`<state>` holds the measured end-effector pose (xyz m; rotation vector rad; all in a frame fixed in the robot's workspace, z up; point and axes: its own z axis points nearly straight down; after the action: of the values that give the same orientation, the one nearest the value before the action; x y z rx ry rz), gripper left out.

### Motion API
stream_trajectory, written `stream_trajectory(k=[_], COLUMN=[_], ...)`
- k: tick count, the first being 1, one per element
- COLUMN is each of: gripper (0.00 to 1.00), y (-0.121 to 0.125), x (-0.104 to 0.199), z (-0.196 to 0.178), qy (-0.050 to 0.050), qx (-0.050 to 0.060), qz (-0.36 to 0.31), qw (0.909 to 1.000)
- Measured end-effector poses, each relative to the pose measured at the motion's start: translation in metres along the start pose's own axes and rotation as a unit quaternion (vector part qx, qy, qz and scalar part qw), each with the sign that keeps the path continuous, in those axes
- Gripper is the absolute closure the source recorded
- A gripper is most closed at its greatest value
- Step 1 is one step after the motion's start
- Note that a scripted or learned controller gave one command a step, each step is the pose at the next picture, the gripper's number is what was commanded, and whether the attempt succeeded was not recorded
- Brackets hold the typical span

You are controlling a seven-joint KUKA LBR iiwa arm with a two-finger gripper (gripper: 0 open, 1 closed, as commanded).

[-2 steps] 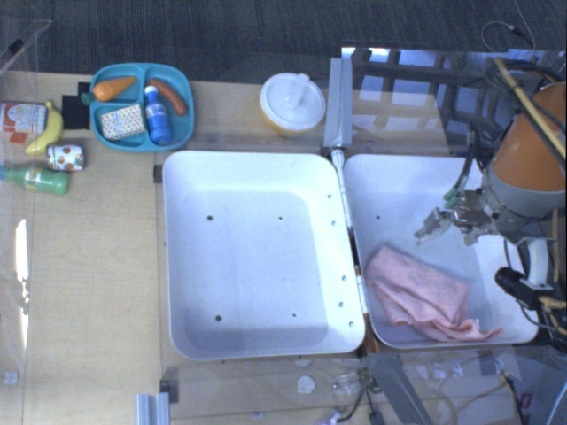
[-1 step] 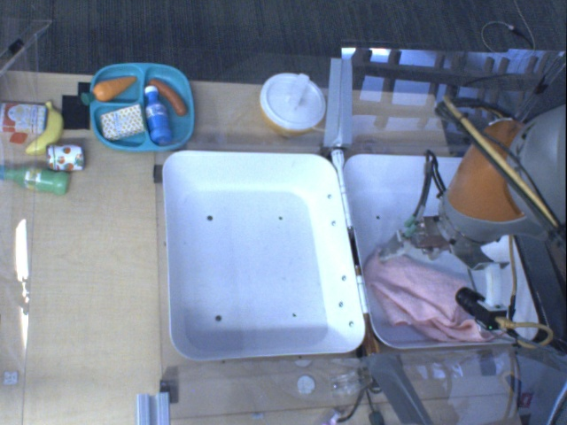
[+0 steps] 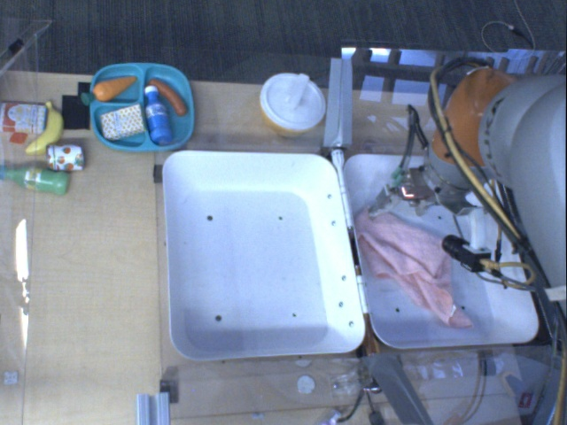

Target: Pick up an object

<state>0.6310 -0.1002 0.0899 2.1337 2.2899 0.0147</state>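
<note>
Gripper [image 3: 400,193] low in right bin [image 3: 496,326], at pink cloth's [image 3: 409,259] upper edge; cannot tell its state; left bin [image 3: 257,255] alongside.

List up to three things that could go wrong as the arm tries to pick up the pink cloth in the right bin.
1. The pink cloth lies crumpled and limp, so the gripper may pinch only a fold and let it slip.
2. The cloth's lower end lies close to the right bin floor; a lift may drag it rather than clear it.
3. Loose cables hang over the cloth and could snag it.
</note>
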Motion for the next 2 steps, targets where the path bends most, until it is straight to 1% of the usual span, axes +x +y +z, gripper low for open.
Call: stream_trajectory(k=[1, 2], gripper=[0.00, 0.00], y=[-0.053, -0.133], x=[-0.021, -0.008], z=[-0.001, -0.003], qy=[0.000, 0.000], qx=[0.001, -0.001], qz=[0.020, -0.034], qw=[0.9998, 0.9994])
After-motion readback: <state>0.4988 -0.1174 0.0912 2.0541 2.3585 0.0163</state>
